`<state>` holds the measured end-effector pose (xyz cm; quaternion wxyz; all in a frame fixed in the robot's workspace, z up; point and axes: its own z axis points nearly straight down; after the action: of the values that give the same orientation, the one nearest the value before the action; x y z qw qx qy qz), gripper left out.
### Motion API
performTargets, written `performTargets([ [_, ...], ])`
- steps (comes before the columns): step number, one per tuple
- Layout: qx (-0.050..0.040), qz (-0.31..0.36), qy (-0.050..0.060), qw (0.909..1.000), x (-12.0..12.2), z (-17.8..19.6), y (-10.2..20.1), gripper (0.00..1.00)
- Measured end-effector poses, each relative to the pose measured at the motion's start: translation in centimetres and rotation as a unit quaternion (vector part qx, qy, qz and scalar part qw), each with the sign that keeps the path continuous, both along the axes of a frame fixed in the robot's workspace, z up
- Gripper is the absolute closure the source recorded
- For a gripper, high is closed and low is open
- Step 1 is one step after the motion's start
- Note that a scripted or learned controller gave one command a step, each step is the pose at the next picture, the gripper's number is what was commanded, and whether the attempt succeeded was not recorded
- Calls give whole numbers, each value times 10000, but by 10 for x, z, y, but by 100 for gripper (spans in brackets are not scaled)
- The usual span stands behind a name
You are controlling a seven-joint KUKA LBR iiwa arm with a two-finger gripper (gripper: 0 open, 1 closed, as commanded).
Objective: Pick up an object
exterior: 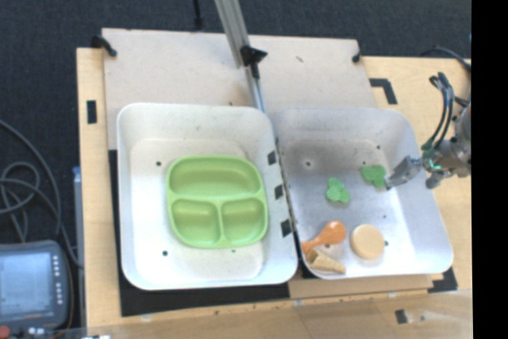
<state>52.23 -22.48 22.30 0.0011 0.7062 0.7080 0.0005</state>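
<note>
gripper point(406, 169) at right bin point(413, 250) right wall, finger state unreadable | beside green piece point(373, 175) | left bin point(143, 171) holding green divided tray point(216, 201)

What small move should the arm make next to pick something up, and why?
Probably a short move toward the left and down onto the nearest green piece. The gripper sits at the right bin's right side, just beside that piece, with nothing seen between its fingers. The other green piece, the orange spoon, the cone and the tan disc lie farther off.
</note>
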Motion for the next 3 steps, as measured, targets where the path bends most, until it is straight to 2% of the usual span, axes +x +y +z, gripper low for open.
performTargets([
  [1,0,-11,26,10000,-7,-44,-1,0],
  [2,8,-14,36,10000,-12,-104,4,0],
  [3,-4,-20,12,10000,-12,-123,4,0],
])
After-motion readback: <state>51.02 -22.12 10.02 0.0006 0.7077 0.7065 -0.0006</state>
